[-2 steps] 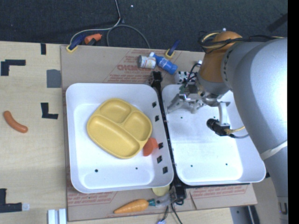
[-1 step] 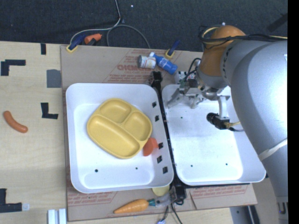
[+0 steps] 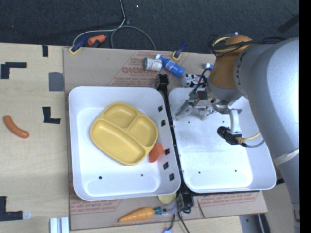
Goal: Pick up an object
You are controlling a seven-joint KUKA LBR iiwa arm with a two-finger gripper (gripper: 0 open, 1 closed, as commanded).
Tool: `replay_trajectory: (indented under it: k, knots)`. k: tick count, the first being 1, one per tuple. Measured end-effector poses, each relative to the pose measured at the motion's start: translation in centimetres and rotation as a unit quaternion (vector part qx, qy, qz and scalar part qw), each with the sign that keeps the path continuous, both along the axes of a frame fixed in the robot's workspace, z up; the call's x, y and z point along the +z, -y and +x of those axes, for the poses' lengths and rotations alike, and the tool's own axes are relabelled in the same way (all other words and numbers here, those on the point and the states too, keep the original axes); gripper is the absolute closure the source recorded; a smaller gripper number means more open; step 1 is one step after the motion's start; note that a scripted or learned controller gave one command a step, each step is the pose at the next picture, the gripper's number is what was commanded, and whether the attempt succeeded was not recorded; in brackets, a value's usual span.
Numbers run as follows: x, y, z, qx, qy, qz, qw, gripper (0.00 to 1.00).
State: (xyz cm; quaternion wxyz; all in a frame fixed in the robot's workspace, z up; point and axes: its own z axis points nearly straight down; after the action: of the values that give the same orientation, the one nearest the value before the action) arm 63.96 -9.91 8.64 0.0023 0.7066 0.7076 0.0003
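My gripper (image 3: 193, 113) is low over the back left part of the right bin (image 3: 218, 176), near the divider between the bins. Its two metal fingers (image 3: 181, 112) spread apart in an inverted V, open, with bare white bin floor between them. A yellow divided plate (image 3: 125, 132) lies in the middle of the left bin (image 3: 82, 178). A small orange-red piece (image 3: 156, 152) rests against the plate's right edge, left of the divider and below-left of the gripper.
Outside the bins lie a toy carrot (image 3: 137, 214) at the front, a sausage (image 3: 16, 126) at the far left and a blue and white bottle (image 3: 165, 64) at the back. The arm's grey body (image 3: 272, 91) covers the right bin's right side.
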Motion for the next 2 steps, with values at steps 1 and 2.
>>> replay_trajectory:
  k: [1, 2]
  knots:
    - [-0.1, -0.3, 2.9, 0.001, -0.004, 0.0006, 1.0, 0.0]
    - [0.0, -0.1, -0.5, 0.0, 0.0, 0.0001, 1.0, 0.0]
